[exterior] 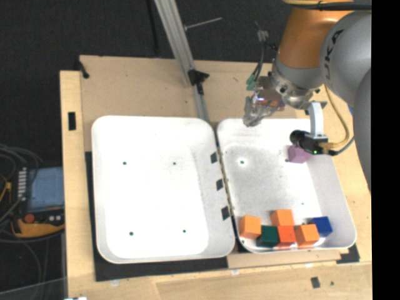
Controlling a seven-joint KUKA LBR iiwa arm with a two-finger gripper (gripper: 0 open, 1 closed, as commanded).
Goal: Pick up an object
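You are early in the pick, by my reading: the arm [325,36] hangs over the far edge of the right bin [275,186], and nothing is lifted. It comes in from the right, its orange band tilted down toward the bin's far left corner, with the wrist and cabling bunched just above the rim.

The left bin [156,186] sits beside it on the surface [125,86], the 2 touching along their inner edges.

The gripper [255,114] points down at that far corner, over bare bin floor. It is small and blurred here, so I cannot tell how wide it stands, and I see nothing in it.

The things to pick lie well apart from it. 6 blocks [284,229] crowd the near edge of the right bin: 4 orange, 1 green, 1 blue, several touching. A purple piece [298,154] lies alone near the far right, closer to the gripper.

Your next move likely calls for a target choice. The purple piece is isolated; the packed blocks leave little room to close around 1.
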